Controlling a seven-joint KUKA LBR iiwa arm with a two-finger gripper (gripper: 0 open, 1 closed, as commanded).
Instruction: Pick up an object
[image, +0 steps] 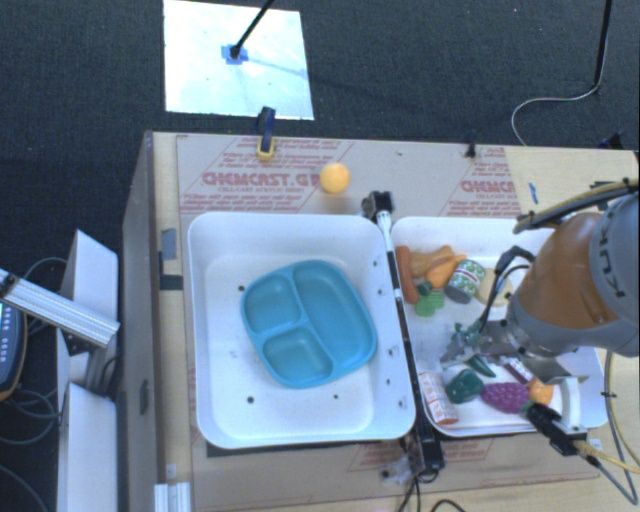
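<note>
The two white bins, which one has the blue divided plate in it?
The left bin holds the blue plate; the right bin, under the arm, holds small toy foods instead.

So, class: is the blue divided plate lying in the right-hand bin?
No, the blue divided plate lies in the left bin, across the divider from the right bin.

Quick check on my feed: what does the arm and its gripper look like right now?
The grey KUKA arm carries a wide, rounded orange band above a grey wrist. Black cables loop beside the band. The small metallic two-finger gripper looks silver-grey.
</note>
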